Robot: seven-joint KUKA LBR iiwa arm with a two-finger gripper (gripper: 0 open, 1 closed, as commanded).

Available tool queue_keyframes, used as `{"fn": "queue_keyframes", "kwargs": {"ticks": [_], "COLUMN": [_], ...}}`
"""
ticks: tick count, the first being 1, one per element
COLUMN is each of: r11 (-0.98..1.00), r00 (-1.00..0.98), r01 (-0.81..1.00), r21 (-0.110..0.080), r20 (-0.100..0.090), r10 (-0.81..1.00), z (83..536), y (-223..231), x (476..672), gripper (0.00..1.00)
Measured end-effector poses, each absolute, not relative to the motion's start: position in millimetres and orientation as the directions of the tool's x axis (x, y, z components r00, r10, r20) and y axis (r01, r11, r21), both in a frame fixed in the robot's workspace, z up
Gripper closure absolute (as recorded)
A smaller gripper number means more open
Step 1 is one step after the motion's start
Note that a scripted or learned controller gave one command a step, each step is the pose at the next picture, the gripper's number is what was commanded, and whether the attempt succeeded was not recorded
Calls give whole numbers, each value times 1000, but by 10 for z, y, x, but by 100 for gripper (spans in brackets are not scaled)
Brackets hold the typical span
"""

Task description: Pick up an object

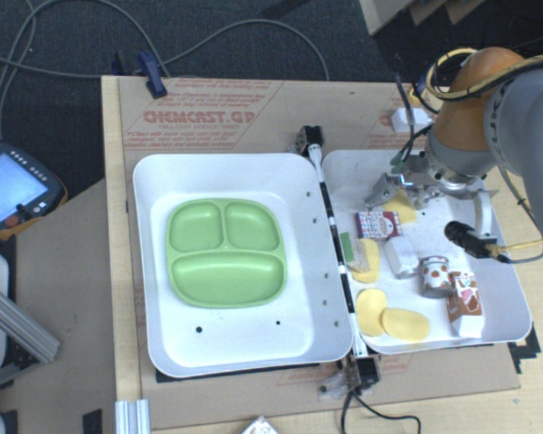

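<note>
The right bin holds several small objects. A red and white packet lies near its left wall, with a yellow piece just behind it. A small can and a brown and white carton lie toward the right. Two pale yellow pieces sit at the front. My gripper hangs low over the back of this bin, just above the yellow piece and the packet. The grey wrist and orange band cover it from above. I see nothing held in it.
The left bin carries a green divided plate. A green strip, a yellow wedge and a clear wrapper crowd the right bin's left side. A black plug with a cable hangs beside the wrist.
</note>
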State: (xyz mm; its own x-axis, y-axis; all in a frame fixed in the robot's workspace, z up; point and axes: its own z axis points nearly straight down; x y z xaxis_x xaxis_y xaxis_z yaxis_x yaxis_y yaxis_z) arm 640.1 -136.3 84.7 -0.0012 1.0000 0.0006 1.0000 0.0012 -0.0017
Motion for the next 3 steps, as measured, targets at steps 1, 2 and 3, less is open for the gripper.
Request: {"fn": "queue_keyframes", "kwargs": {"ticks": [1,2,3], "r11": [1,-1,1], "r00": [-1,1,-1], "r01": [1000,1000,1000], "r21": [3,-2,3], "r20": [-1,0,-1], "r10": [1000,1000,1000], "z": [849,848,850], "y": [-1379,-1438,-1549], "x": [6588,6424,6597], "gripper": [0,0,0]}}
